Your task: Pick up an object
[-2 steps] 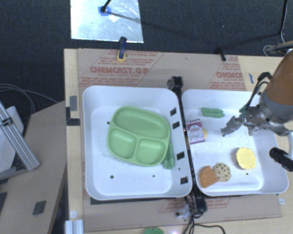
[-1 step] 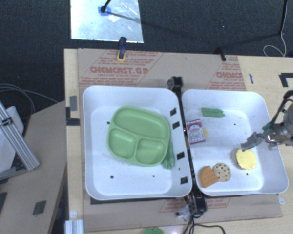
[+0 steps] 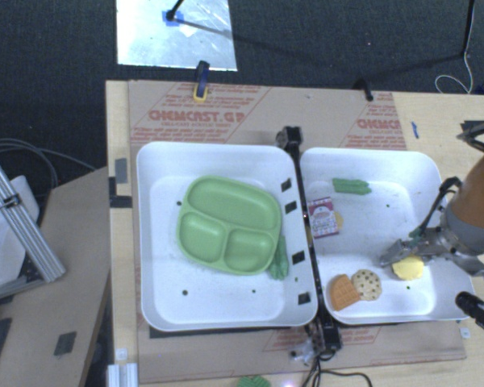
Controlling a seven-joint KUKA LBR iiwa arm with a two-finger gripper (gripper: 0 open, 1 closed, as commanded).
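The right bin [image 3: 403, 172] holds a yellow rounded object [image 3: 410, 270], a chocolate-chip cookie [image 3: 368, 283], an orange bread-like piece [image 3: 344, 293], a red and white packet [image 3: 323, 217] and a green pod [image 3: 351, 186]. My gripper [image 3: 399, 254] reaches in from the right and sits low in this bin, just above and to the left of the yellow object, close to or touching it. The arm's wrist hides part of the bin's right side.
The left bin [image 3: 161, 297] carries a green divided plate [image 3: 229, 224], with a small green item [image 3: 280, 261] at the plate's lower right corner. A black divider with clips [image 3: 300, 216] runs between the bins. Cables [image 3: 456, 83] trail at the back right.
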